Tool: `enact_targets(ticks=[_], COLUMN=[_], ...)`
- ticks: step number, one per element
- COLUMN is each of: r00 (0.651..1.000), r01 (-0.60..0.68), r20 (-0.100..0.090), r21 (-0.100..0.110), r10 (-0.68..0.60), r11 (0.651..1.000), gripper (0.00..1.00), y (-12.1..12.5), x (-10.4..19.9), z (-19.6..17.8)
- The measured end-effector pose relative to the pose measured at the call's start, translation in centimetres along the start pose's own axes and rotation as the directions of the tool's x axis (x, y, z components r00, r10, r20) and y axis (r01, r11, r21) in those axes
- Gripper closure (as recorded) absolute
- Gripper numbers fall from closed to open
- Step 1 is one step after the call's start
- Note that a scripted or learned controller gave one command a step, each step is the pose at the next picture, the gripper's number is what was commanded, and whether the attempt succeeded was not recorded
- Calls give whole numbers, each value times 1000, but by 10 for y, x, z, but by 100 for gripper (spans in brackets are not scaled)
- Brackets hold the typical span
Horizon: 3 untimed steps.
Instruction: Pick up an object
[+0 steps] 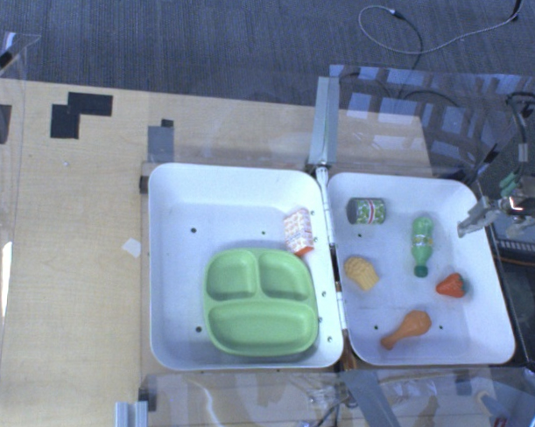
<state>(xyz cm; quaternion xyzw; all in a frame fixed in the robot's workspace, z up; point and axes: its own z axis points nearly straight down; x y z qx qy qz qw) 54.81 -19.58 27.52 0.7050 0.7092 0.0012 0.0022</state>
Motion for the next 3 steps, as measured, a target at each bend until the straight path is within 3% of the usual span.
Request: enact_targets(ticks=[1,2,3], r00=[972,972,939], r01=[234,236,343], r20=[1,4,1], r21=[-3,-9,-3], r10=[-234,-236,-343], r11=[972,972,939], gripper=[0,100,100], y=[31,33,77], x=[-9,-9,56], z=[178,166,91])
